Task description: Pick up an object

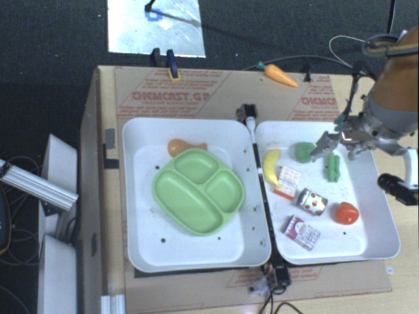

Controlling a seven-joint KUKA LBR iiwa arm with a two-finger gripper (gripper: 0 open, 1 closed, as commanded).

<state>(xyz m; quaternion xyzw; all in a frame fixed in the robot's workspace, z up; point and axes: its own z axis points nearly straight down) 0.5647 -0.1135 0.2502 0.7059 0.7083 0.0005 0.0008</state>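
**Arm hangs over the right bin, objects lying loose below**

The arm (396,84) enters from the right edge of the frame, its orange band showing above the grey wrist. Its hand (342,142) sits over the upper part of the right bin (380,241), with metal fingers (322,148) splayed apart and nothing between them; the hand is released. One finger tip lies just beside a round green object (304,151) near the bin's upper left, though whether it touches is hard to tell.

Below the hand, a slim green vegetable (334,167) lies upright in the picture. A yellow banana (270,166) rests along the bin's left wall. Near it are a small white and red packet (288,177), a little can (311,201) lying on its side, a red tomato (347,212) toward the lower right, and a red and white box (301,231) at the bottom centre.

The left bin (141,241) holds a light green divided plate (198,191) with three compartments, and an orange object (178,147) peeks out behind its upper edge.

On the desk (196,95), above the bins, a toy carrot (280,74) lies toward the upper right, well apart from everything else.
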